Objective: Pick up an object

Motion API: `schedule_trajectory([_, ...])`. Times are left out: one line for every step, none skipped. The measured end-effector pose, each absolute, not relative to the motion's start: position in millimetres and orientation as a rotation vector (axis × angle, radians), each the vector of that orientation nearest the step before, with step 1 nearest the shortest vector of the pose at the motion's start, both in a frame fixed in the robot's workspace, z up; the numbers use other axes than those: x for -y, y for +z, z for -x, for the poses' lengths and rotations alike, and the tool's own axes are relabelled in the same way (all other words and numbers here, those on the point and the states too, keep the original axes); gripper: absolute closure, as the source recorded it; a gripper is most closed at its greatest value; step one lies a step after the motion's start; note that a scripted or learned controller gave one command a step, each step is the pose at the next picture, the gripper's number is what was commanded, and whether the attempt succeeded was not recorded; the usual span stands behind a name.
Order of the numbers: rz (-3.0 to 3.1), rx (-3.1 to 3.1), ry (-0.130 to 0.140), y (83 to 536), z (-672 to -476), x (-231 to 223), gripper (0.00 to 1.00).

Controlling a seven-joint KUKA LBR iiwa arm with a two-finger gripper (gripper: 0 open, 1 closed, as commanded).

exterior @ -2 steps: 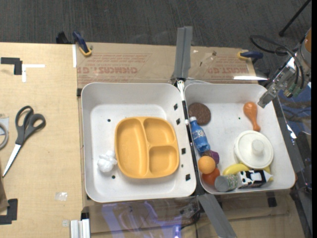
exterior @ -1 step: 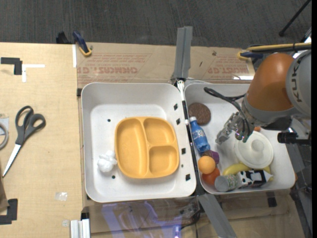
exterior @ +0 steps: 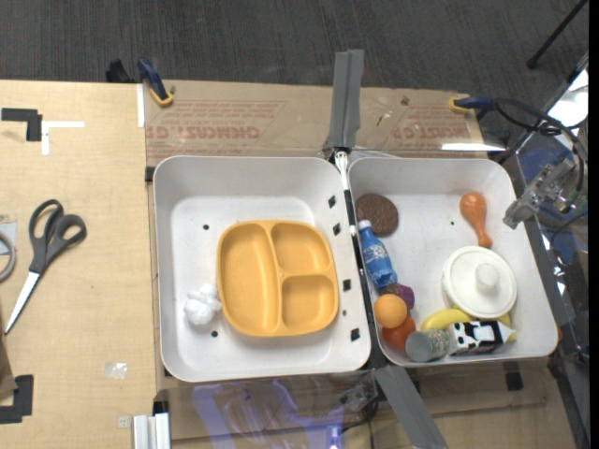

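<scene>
The right bin [exterior: 426, 181] holds a brown round disc [exterior: 377, 213], a blue bottle [exterior: 377, 256], an orange ball [exterior: 392, 310], a purple piece [exterior: 406, 295], a grey cylinder [exterior: 428, 346], a banana [exterior: 447, 320], a black-and-white toy [exterior: 480, 337], a white lidded bowl [exterior: 479, 282] and an orange spoon-like toy [exterior: 475, 215]. In the left bin [exterior: 187, 195] lie a yellow divided plate [exterior: 278, 277] and a white crumpled lump [exterior: 200, 305]. My gripper [exterior: 533, 199] hangs over the right bin's right rim, apart from every object and partly cut off.
Scissors [exterior: 42, 241] lie on the wooden bench at the left. Brown cardboard [exterior: 234, 124] lies behind the bins, with blue clamps [exterior: 154, 80] at its corners. A grey bar [exterior: 344, 101] runs back from between the bins. Cables and metal parts crowd the right edge.
</scene>
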State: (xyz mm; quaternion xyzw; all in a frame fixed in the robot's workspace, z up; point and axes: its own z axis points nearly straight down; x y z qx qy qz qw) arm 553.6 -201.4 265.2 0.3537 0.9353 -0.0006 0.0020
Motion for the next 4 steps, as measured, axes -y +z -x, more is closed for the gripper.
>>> schedule_trajectory([-0.902, -2.997, 0.001, 97, -575.8, 194, 1.00])
schedule_trajectory([-1.371, -2.818, 0.000, 95, -612.9, 219, 1.00])
schedule_trajectory([-1.692, -2.643, -0.001, 215, -616.9, 171, 1.00])
schedule_trajectory([-1.374, -2.826, 0.000, 106, -545.0, 103, 1.00])
